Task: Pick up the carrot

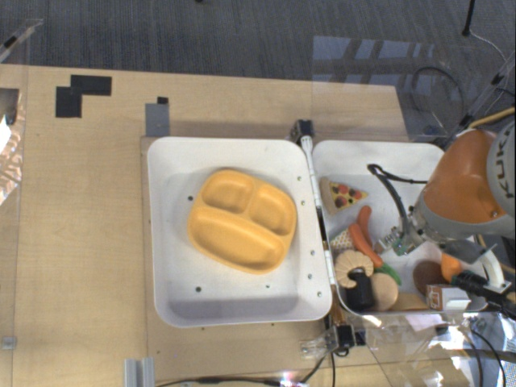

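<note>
We see the carrot (367, 243) in the right bin (419, 153), long axis slanting upper-left to lower-right, green top lower right. Gripper (401, 242) sits just right of it; jaw state we cannot tell.

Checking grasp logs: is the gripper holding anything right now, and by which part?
Cannot be told. The gripper sits low in the right bin, beside the carrot, with nothing visibly between its fingers.

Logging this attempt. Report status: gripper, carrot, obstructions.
Arm over right bin. Carrot lying in bin, not gripped. Pizza slice and toy food pile crowd it.
</note>
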Action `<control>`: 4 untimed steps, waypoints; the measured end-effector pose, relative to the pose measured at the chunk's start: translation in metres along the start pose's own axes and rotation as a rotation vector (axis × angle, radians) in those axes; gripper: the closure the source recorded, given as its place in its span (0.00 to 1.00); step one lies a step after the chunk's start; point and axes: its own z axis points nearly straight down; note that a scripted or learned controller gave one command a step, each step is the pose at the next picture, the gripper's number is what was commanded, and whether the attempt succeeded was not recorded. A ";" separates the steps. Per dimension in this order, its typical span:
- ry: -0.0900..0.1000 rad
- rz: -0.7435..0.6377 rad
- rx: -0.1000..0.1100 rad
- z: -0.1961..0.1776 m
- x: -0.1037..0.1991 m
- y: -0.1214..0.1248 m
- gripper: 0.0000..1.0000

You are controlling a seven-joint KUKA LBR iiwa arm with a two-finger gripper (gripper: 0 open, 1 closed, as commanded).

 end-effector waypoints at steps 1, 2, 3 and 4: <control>-0.004 0.002 -0.001 0.000 -0.001 -0.001 0.00; 0.002 -0.142 0.003 0.001 -0.057 -0.057 0.00; 0.002 0.032 0.003 0.002 -0.031 -0.011 0.00; 0.003 -0.543 0.004 -0.018 -0.091 -0.005 0.00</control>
